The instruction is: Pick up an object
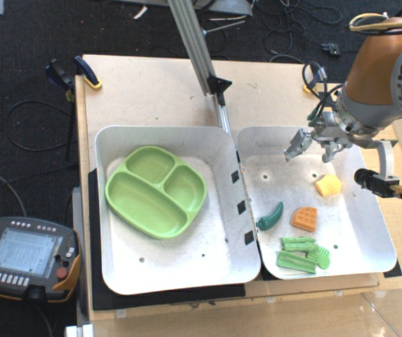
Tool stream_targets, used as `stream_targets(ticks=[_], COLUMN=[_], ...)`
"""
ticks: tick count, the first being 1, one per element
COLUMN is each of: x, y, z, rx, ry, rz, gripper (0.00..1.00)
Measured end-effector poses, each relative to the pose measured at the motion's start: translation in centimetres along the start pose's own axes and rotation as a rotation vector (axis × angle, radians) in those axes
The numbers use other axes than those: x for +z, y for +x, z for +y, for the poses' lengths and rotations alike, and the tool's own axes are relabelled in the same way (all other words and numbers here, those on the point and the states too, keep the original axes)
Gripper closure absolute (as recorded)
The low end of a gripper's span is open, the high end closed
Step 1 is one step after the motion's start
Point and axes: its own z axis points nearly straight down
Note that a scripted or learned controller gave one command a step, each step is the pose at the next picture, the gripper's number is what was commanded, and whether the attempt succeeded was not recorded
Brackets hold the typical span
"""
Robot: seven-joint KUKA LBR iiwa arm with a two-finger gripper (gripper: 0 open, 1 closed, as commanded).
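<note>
Nearest us, at the bench's front-left corner, we note a pendant point(27, 255). Next back, the right bin point(370, 223) holds green pieces point(303, 253), a dark green pod point(270, 215), an orange waffle point(304, 218) and a yellow block point(328, 185); the left bin point(109, 265) holds a green plate point(156, 190). Farther back, the pincer point(315, 144) hangs spread over bare bin floor, pinching nothing. We judge nothing picked yet; descent and closing remain. The block lies nearest it, with open floor around and the right wall just beyond.
</note>
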Motion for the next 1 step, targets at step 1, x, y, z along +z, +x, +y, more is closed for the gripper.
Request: stream_targets(ticks=[1], x=[8.29], y=[-4.24], z=[5.18], rx=[0.001], ry=[0.003], rz=[-0.002], gripper=[0.0])
